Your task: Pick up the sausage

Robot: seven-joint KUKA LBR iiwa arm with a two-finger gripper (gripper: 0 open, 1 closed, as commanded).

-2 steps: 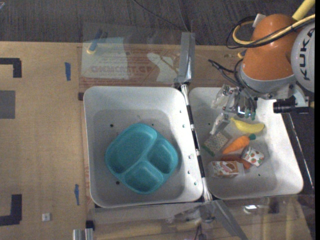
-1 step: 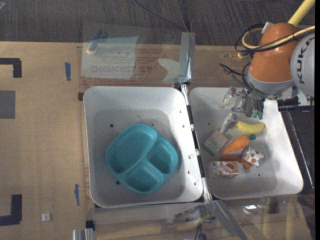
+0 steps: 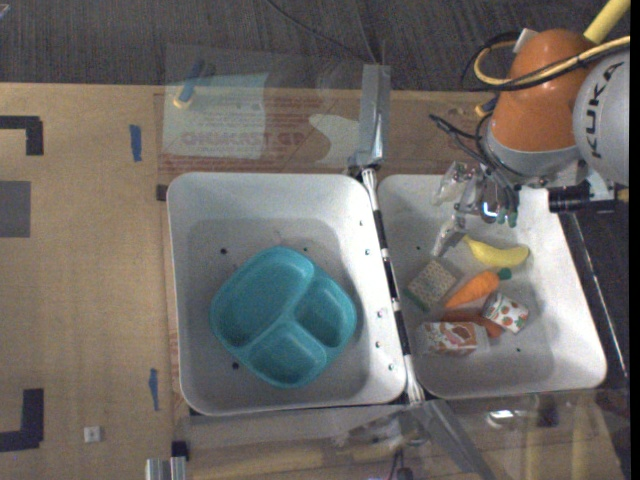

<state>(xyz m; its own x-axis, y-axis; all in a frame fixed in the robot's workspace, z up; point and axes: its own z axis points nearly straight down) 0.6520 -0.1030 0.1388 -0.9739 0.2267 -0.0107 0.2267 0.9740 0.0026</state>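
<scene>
Landmark is the carrot (image 3: 472, 289), lying aslant in the right bin (image 3: 575, 343).

Nearest the camera, just below the carrot: a small printed carton (image 3: 452, 337) on its side. Between carton and carrot a reddish-brown strip pokes out, at about (image 3: 478, 319). Best guess, that is the sausage; it is mostly hidden and touches or nearly touches both neighbours, can't tell which. Just right of it, below-right of the carrot, is a white cup with red spots (image 3: 510, 313), close against the strip's end.

Left of the carrot: a speckled sponge-like square (image 3: 432, 282). Above-right of the carrot: a banana (image 3: 497, 254).

Farther back, above the carrot and beyond the banana, the hand (image 3: 478, 211) hangs over the bin's far part with nothing between its fingers. Whether they are spread or pressed together, cannot tell; too blurred. Far left of the carrot, a teal divided plate (image 3: 285, 315) sits in the left bin (image 3: 190, 268).

Step in hand, as judged: approach, no grasp yet. To do it well:
- bring the hand toward the camera, past banana and carrot
- line the fingers across the strip's short width
- come straight down into the narrow gap
- risk: pinching carrot or carton, or nudging the cup
</scene>
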